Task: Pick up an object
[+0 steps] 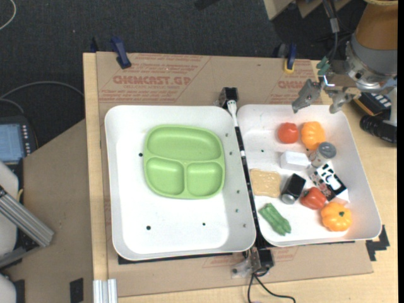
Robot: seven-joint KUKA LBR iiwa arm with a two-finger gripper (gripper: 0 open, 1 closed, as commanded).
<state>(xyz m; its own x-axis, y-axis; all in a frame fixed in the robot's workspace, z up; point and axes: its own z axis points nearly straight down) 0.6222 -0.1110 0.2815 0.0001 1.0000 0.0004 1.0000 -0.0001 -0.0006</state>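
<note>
- Gripper over R bin's far edge; fingers spread apart, holding nothing.
- Objs in R bin: tomato, orange pumpkin, green pepper.
- L bin: green tray.

A green sectioned tray lies in the left bin; blue clamp at eleven o'clock.

A robotics lab, by all signs: two white bins sit clamped on a cardboard-covered counter held by blue clips; loose cables trail over dark carpet; aluminium framing, possibly a camera stand, edges the scene.
</note>
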